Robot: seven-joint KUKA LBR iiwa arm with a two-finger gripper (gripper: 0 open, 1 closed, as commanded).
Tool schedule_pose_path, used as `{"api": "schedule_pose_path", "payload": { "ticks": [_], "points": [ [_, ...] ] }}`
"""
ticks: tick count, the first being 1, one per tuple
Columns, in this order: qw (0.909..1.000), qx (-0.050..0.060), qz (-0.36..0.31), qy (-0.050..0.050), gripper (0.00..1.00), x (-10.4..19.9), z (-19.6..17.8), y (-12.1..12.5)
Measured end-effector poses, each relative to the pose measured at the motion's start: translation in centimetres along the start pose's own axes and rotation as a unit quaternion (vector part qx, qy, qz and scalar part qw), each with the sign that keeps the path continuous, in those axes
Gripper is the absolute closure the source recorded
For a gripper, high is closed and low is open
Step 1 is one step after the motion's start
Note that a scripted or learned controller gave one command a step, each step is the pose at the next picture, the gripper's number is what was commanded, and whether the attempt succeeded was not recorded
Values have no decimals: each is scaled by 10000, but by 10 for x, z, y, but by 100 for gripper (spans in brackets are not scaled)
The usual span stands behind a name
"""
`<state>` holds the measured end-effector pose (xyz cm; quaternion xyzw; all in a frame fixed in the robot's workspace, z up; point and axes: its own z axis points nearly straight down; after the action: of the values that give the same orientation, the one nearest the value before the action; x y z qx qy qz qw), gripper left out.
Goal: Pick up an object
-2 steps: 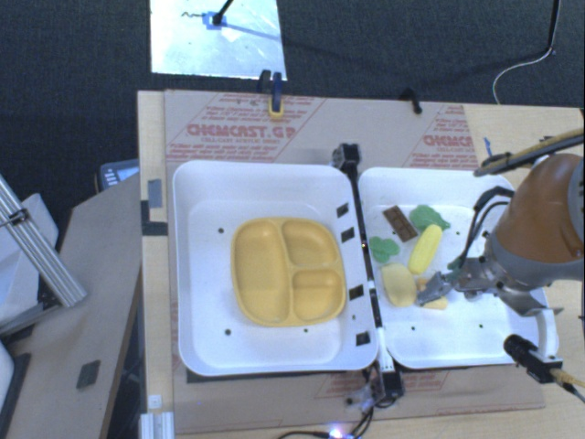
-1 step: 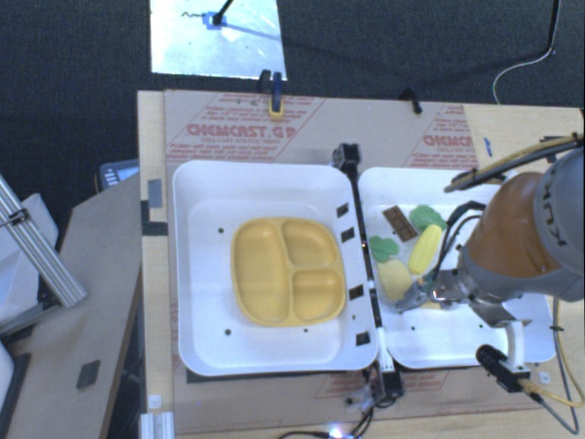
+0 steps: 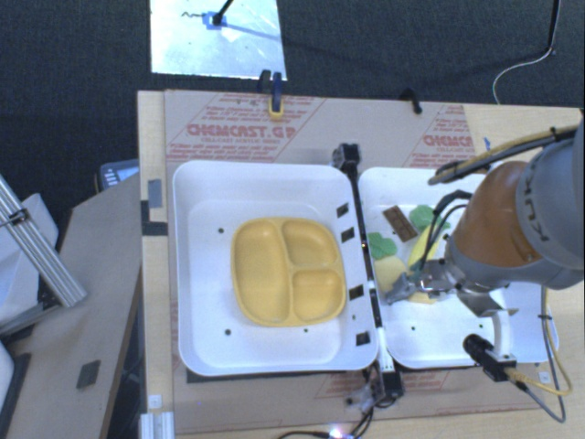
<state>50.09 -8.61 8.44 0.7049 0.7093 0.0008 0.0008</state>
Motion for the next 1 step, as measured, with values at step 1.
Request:
{"api": "schedule_pose_path", "payload": {
  "ticks": [1],
  "points": [
    [10000, 10, 43, -2, 0, -44, 0, -15]
  ]
}}
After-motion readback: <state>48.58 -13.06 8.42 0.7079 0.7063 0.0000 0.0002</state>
